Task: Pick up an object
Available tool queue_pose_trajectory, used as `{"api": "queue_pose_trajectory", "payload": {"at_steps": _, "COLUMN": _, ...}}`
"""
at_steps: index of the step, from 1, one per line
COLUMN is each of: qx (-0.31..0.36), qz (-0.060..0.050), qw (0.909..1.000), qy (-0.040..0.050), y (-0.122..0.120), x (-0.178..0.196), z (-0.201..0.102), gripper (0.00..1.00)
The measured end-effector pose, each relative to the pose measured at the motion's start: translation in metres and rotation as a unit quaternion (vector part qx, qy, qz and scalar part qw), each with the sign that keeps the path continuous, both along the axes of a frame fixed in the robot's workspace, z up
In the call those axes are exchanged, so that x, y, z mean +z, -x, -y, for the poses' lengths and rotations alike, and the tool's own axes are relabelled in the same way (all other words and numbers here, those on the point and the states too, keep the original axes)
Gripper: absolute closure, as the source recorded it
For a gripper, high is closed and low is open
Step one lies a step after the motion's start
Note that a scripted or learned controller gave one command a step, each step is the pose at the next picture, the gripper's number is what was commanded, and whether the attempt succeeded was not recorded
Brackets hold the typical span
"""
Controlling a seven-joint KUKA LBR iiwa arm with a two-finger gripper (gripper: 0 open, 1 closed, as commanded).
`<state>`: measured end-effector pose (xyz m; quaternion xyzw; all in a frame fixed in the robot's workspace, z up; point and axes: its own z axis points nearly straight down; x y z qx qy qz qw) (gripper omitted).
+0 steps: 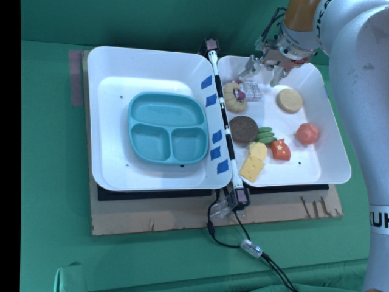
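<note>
My gripper (264, 70) hovers over the far end of the right bin (331, 163), its fingers spread open with nothing between them. Just below and left of it lie a small clear-wrapped item (251, 90) and a tan ring-shaped donut (233, 97). A round tan cookie (290, 100) sits below and right of the gripper. Nearer the front are a brown patty (244, 128), green pea pods (265, 135), a red piece with a yellow star (280, 149), a red tomato (308, 133) and a yellow cheese wedge (252, 168).
The left bin (109, 66) holds a teal divided plate (168, 128). A black-and-white rod with blue tape marks (220, 117) runs between the bins. Cables (243, 239) trail off the front of the cardboard base. The grey arm (358, 72) comes down on the right.
</note>
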<state>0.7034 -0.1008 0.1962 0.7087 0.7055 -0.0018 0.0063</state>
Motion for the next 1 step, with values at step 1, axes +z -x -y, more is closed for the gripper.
{"api": "queue_pose_trajectory", "payload": {"at_steps": 1, "qx": 0.0, "qz": 0.0, "qw": 1.0, "qy": 0.0004, "y": 0.0, "x": -0.0001, "z": -0.0004, "gripper": 0.0}}
